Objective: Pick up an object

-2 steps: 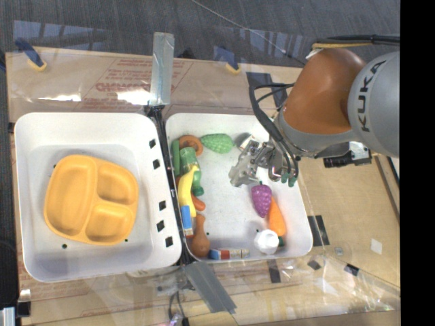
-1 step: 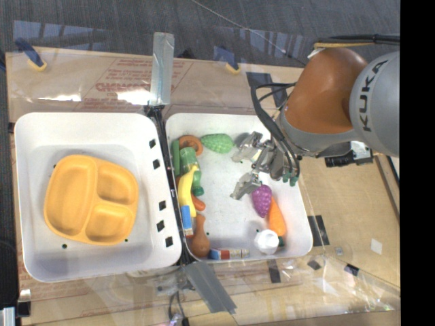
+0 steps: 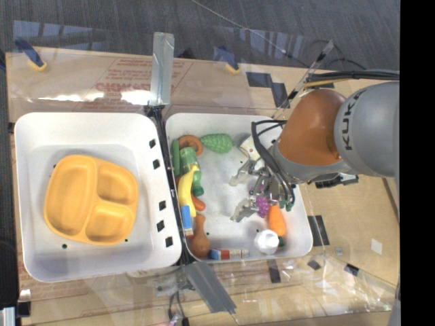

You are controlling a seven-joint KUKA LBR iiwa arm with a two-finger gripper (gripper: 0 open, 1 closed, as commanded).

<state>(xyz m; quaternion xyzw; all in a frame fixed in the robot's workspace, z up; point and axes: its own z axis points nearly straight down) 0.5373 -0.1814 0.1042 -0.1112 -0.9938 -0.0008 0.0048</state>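
So we've got the two-finger gripper (image 3: 242, 194) down inside the shallow white right-hand bin (image 3: 224, 124), and its silver fingers (image 3: 239, 178) look spread apart, one toward the bin's far side and one toward its near side, with bare bin floor between them, so nothing is clamped as far as we can see. The likeliest target is hard to call: closest to the gripper is a small purple toy piece (image 3: 262, 205), tucked just beside the wrist, with an orange carrot-shaped toy (image 3: 276, 221) touching or nearly touching it and a small white round piece (image 3: 268, 240) right by the bin's near wall. We'd guess these are light hollow plastic, stiff and a bit slick, so they could squirt out of a pinch; taking the carrot across its narrow width seems safest. Along the bin's left wall sits a pile of play food: a green bumpy piece (image 3: 217, 142), a yellow banana-like piece (image 3: 187, 184), a brown drumstick-shaped piece (image 3: 199, 241). The left bin (image 3: 27, 182) holds a yellow divided plastic plate (image 3: 91, 199). The orange-banded arm (image 3: 309, 138) and its cables cover the right bin's right corner, and the purple piece is too small and half hidden to identify.
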